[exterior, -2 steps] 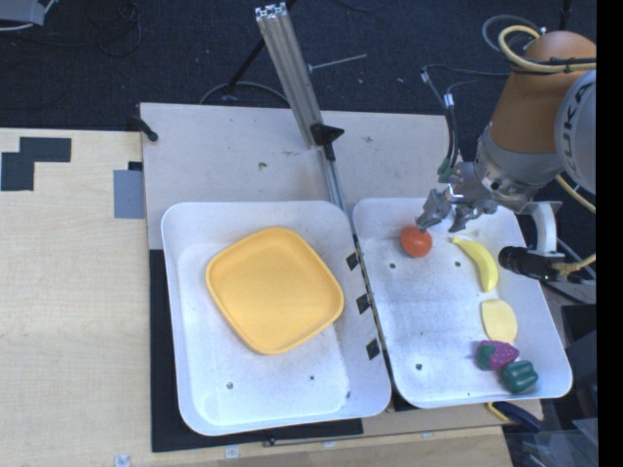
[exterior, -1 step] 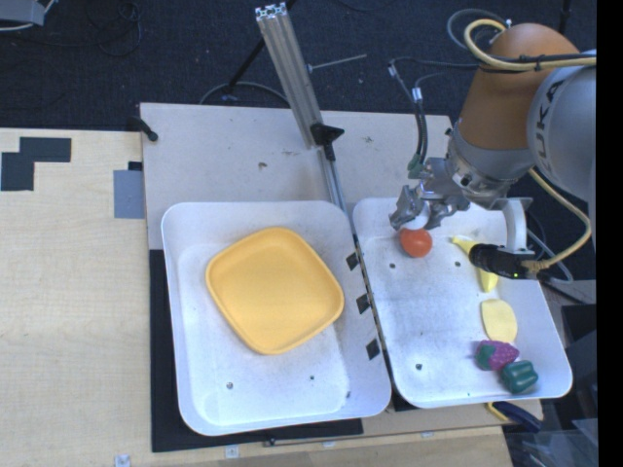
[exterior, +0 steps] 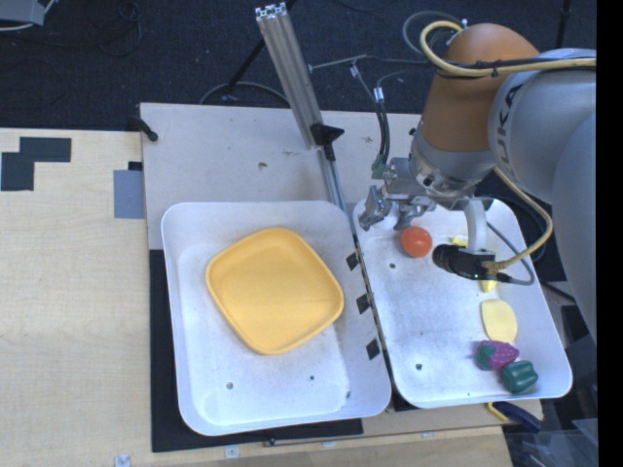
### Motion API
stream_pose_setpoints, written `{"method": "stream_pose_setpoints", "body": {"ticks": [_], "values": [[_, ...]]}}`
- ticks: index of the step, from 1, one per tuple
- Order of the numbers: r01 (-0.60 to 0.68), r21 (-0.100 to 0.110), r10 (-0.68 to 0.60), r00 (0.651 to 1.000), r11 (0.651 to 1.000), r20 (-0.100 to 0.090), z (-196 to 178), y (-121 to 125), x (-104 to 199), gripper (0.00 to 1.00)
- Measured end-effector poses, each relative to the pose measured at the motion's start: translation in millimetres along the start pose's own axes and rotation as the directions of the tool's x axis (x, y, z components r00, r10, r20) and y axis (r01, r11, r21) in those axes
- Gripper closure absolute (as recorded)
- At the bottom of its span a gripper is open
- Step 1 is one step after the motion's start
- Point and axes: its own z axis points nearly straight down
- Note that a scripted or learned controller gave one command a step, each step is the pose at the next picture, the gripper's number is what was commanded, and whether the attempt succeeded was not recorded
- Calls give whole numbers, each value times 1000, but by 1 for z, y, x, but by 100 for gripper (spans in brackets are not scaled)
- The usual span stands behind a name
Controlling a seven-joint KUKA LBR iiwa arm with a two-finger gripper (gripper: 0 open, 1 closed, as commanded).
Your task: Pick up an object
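End effector (exterior: 378, 210) first: it hangs low at the far left corner of the right bin (exterior: 428, 329), close to the wall shared by the two bins, and nothing is seen clamped in it. Whether it is apart or together cannot be told from this slant.

Going from the left, the left bin (exterior: 180, 261) holds a yellow plate (exterior: 274, 288) lying flat, well apart from the end effector. Across the shared wall comes the end effector itself, then just beside it on the right a small orange-red ball (exterior: 417, 241) resting on the bin floor, near but, as far as I can judge, not touching. Further right and nearer the camera lie a pale yellow piece (exterior: 498, 319), a purple thing (exterior: 496, 355) and a green one (exterior: 520, 376), the last two touching.

By my reading the pick is not yet done: every thing rests in its bin. The ball looks the likeliest target, since it is closest, so what is left is to close on something and lift it clear.
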Motion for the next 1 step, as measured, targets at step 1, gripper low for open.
{"method": "stream_pose_setpoints", "body": {"ticks": [1], "values": [[0,0,0,1000,1000,0,9,-7,55,100]]}}
